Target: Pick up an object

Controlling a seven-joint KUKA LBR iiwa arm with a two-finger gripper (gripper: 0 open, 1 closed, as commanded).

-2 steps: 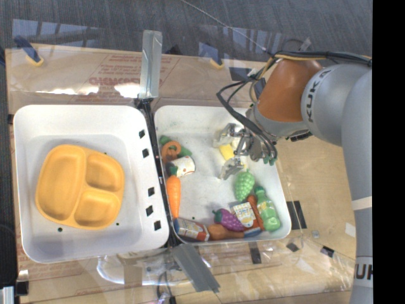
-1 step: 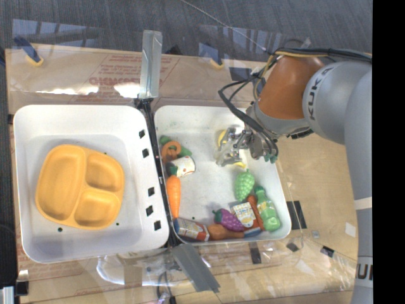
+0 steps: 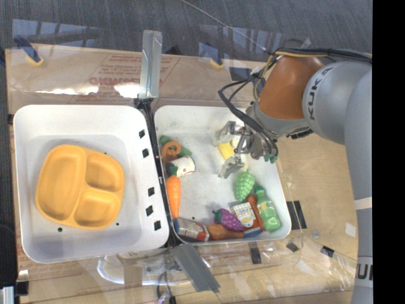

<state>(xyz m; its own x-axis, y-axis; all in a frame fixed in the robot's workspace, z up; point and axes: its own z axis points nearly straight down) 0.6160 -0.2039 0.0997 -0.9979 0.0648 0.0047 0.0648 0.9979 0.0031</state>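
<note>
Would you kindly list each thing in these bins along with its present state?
claw: open, straddling the yellow block
yellow block: lying in the right bin, not lifted
carrot: lying flat along the right bin's left wall
yellow tray: upright, in the left bin
green bottle: lying on its side
grapes: resting among the pile

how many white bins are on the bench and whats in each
2. The left bin holds a yellow divided plate. The right bin holds a pile of toy food, with the gripper over it.
</note>
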